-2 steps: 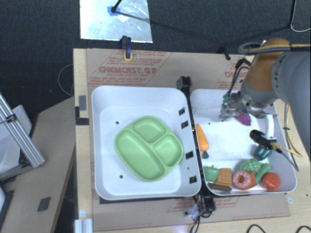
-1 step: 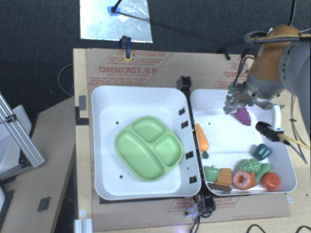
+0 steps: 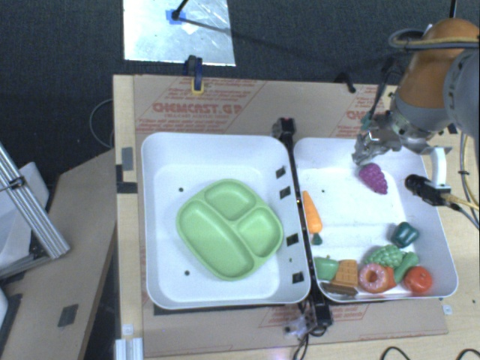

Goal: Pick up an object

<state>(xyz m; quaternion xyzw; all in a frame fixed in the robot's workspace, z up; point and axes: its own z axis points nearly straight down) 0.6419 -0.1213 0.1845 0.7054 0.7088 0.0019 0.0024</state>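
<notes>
Green, the divided plate [image 3: 229,229] lies in the left bin [image 3: 161,201]. In the right bin [image 3: 330,156] a carrot [image 3: 311,212] lies against the left wall, with toy foods heaped along the near edge, a doughnut [image 3: 373,277] among them. Purple grapes [image 3: 373,177] lie near the far wall, just under the gripper [image 3: 366,150]; whether it grips them cannot be told.

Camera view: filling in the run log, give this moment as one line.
arm: over right bin | gripper: just above purple grapes, far end | grasp: not confirmed | carrot: by divider | left bin: green plate
</notes>
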